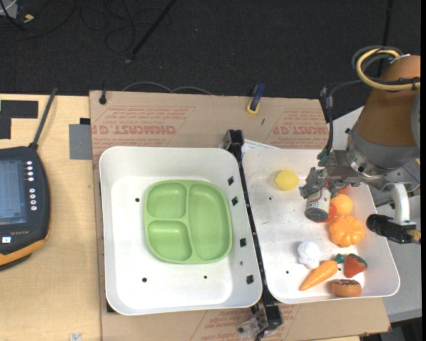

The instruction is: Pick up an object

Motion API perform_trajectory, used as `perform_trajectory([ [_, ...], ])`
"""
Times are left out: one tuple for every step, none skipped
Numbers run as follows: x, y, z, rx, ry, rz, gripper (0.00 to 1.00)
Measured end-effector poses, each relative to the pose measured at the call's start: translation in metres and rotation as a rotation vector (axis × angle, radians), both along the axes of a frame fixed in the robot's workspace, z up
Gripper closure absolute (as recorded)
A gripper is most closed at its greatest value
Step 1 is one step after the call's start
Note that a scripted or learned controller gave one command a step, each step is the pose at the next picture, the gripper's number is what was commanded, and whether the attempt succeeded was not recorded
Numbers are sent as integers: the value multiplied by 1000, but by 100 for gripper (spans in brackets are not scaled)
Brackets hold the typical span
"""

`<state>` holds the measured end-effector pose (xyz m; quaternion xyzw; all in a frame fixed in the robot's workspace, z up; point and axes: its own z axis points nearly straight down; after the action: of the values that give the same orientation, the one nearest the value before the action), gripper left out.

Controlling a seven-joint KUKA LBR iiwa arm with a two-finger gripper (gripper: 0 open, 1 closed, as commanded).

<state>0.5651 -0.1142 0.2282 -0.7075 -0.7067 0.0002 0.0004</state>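
My gripper (317, 187) hangs low over the middle of the right bin (270, 261). It is just right of a yellow lemon-like ball (286, 180) and just left of a small orange (341, 205). A grey cylindrical piece (316, 211) sits directly below the gripper; I cannot tell whether it is held or lying in the bin. Further toward the front lie an orange pumpkin (346, 230), a white lump (309, 252), a carrot (317, 275), a red strawberry-like piece (354, 264) and a brown bun (344, 287).
The left bin (121, 261) holds a green divided plate (188, 221). A black divider (243, 219) runs between the bins. A teach pendant (11, 204) lies at the far left of the bench. A blue clamp (255, 99) stands at the back edge.
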Motion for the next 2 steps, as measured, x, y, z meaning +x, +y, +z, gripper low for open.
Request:
perform_trajectory([
  [-37,24,-9,2,7,1,100],
  [-62,43,-8,2,6,1,100],
])
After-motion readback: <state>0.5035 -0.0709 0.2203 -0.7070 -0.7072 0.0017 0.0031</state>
